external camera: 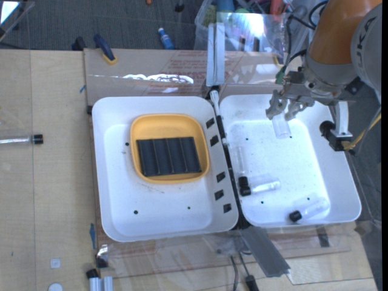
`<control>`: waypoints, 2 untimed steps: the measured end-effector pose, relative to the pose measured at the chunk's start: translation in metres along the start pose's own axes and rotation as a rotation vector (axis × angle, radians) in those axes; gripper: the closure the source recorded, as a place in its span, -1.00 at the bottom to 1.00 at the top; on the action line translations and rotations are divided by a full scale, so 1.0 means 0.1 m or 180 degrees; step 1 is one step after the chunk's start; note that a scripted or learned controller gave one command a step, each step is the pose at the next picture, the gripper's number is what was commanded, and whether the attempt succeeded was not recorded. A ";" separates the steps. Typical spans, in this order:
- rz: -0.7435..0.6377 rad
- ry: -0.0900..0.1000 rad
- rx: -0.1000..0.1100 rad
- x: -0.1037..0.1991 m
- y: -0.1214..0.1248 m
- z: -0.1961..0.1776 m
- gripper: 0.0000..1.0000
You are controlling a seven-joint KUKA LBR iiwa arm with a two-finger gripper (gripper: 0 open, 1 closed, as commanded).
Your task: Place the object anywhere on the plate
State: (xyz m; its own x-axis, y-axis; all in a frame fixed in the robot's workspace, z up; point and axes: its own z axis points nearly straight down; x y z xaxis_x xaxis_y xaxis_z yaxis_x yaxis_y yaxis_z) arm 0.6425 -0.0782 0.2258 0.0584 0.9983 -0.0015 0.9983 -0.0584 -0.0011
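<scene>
A yellow plate [170, 126] sits in the left bin [115, 205] with a black ribbed block [168, 156] lying on it. My gripper [285, 115] hangs over the back of the right bin [339, 180], well to the right of the plate. A small clear tube [281, 128] sticks down from between its two fingertips, and the fingers are shut on its upper end. Two more clear tubes with black caps lie in the right bin, one near the divider [260, 187] and one at the front [310, 210].
A thin clear tube [237, 157] lies near the divider between the bins. A clear box of coloured items [254, 5] stands behind the right bin. The arm's black cable fitting [334, 132] hangs over the right bin's right side.
</scene>
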 end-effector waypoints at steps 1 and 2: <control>-0.0445 -0.0001 -0.0017 -0.03 -0.05 -0.34 1.00; -0.1329 0.0000 -0.0020 -0.02 0.25 -0.18 1.00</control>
State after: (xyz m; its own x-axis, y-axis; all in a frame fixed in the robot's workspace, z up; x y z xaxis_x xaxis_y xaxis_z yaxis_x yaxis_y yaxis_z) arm 0.6675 -0.0817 0.2433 -0.3513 0.9362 -0.0023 0.9362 0.3513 0.0046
